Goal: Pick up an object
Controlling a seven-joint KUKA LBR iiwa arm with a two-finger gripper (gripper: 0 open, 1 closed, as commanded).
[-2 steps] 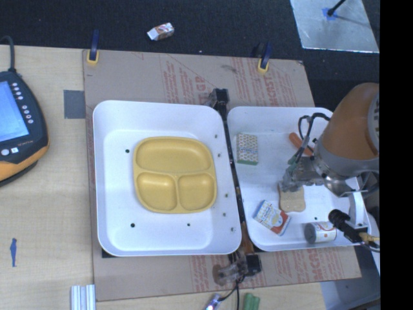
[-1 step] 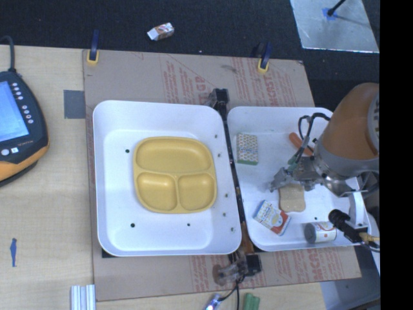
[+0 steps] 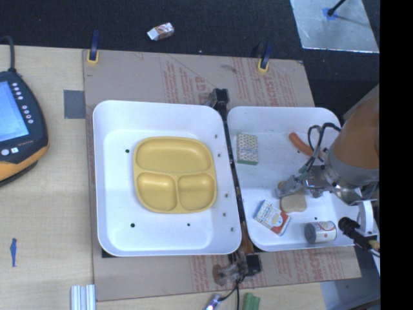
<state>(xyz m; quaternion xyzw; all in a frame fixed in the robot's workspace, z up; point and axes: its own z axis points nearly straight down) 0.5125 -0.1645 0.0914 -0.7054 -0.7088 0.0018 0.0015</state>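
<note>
Fingers (image 3: 288, 187) hover just above tan object (image 3: 294, 203).

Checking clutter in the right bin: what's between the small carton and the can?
In the camera view, bare white bin floor separates the small carton from the can; the tan piece sits just above that gap.

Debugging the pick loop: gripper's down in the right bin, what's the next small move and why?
Probably a short drop straight down onto the tan piece. The gripper sits low in the right bin with its tip right at that piece's upper edge, closer than the small carton or the can. I cannot tell the finger state, so confirm it first.
</note>
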